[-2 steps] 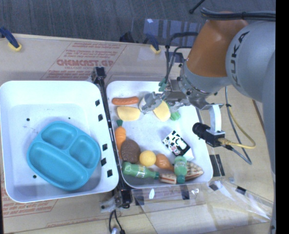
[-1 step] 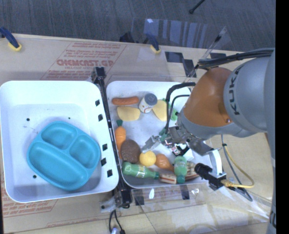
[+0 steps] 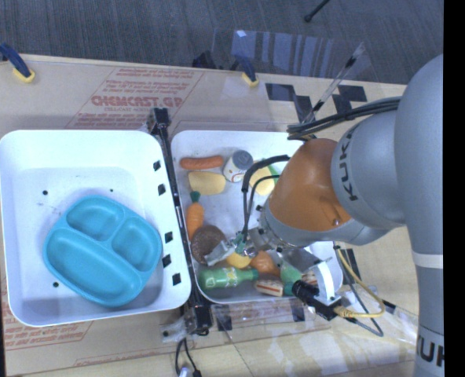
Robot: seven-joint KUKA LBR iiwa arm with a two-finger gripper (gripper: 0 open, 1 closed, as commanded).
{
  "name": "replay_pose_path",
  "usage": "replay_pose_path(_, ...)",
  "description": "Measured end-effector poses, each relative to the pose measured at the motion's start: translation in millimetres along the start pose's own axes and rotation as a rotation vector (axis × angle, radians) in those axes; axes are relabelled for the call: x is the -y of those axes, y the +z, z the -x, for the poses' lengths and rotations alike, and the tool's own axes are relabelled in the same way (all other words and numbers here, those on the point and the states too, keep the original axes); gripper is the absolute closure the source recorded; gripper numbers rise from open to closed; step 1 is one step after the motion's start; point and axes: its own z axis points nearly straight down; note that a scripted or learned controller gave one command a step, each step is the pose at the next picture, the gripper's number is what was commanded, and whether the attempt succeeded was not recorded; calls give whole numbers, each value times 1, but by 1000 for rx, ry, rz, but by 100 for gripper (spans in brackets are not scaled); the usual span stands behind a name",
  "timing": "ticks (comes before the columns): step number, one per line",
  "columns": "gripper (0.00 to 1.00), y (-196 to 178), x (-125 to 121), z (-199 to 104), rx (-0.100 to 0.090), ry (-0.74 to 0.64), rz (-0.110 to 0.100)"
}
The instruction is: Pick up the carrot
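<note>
The carrot (image 3: 194, 217) lay in the right bin (image 3: 217, 142), hard against that bin's left wall, its long axis running roughly along the wall, with a small green top at the far end and the orange body tapering toward the near end. A yellow piece (image 3: 207, 183) sat just beyond its top, a brown round item (image 3: 206, 240) touched or nearly touched its near tip, and a sausage-like piece (image 3: 203, 163) lay farther back. The pincer (image 3: 243, 247) hung low over the clutter near the bin's front, just beside the brown item and above a green bottle (image 3: 226, 278), a little apart from the carrot; whether it was apart or together I could not tell, since the wrist and cabling hid much of it, and nothing showed clearly in its grip. Judging by its smooth, glossy look, the carrot was probably a light, stiff toy, likely slick and inclined to roll or squirt out of a squeeze. The best hold seemed to be across the thick middle of the body, though the wall left little room on 1 side. The blue divided plate (image 3: 103, 248) sat in the left bin (image 3: 12, 234).
</note>
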Motion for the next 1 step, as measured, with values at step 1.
replay_pose_path(1,100,-10,-1,0,-3,-10,-3)
